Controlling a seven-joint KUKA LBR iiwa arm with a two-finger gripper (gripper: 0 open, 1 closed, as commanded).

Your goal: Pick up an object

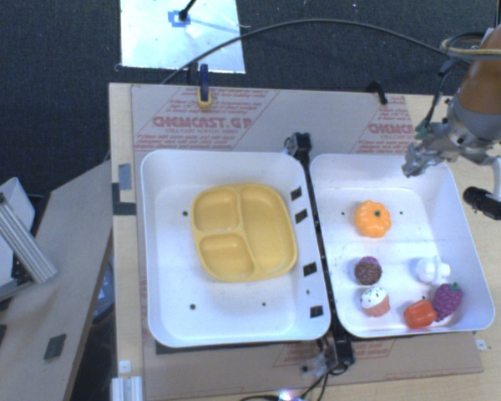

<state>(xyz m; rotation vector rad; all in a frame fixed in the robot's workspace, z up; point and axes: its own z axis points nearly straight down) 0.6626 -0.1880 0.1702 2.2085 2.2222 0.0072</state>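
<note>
**Gripper above the far corner of the right bin, nothing held**

From the camera view, my gripper (414, 167) hangs over the far right corner of the right bin (472, 249); I hold nothing, and I cannot tell how the tip stands. The nearest thing to take is the orange pumpkin (372, 219), alone in the middle of the bin, with free space around it. I think it is best to come straight down over its centre. Near the front stand a chocolate muffin (367, 271), a cupcake (374, 302), a white piece (430, 269), a purple grape bunch (448, 299) and a red pepper (419, 313), close together and harder to separate. The left bin (163, 249) carries a yellow divided plate (242, 232)
</note>
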